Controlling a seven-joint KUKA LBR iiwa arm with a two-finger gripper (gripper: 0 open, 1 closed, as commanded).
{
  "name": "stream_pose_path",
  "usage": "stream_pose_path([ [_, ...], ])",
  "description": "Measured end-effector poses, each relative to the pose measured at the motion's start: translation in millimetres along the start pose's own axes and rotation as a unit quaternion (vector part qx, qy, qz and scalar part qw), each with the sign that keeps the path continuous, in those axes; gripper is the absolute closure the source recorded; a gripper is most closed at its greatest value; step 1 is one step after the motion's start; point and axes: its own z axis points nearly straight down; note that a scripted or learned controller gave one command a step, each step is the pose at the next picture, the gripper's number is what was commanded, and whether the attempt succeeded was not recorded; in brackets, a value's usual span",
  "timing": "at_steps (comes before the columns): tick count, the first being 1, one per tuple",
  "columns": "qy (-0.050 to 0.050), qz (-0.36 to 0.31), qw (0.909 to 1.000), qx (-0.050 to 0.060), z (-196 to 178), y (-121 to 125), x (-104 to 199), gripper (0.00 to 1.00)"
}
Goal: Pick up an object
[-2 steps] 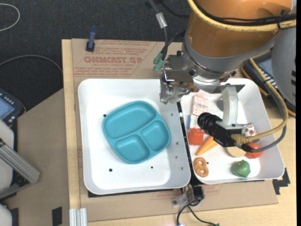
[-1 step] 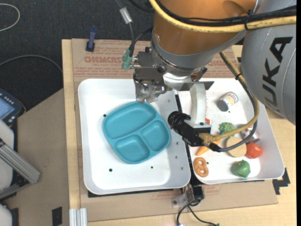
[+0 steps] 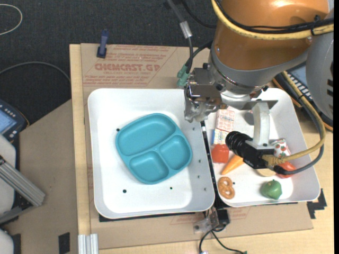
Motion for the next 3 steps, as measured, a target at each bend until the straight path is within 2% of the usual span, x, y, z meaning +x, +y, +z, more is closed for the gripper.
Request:
stream_pose_path([
  [1,-0.001,-0.006,1.0,0.004,107,-2,55,1.0],
  [2,0.006,-0.006,0.9999,-0.011,-40,6,80,1.0],
  [3,0.002,-0.005,1.0,-0.004,-41,5,79,1.0],
])
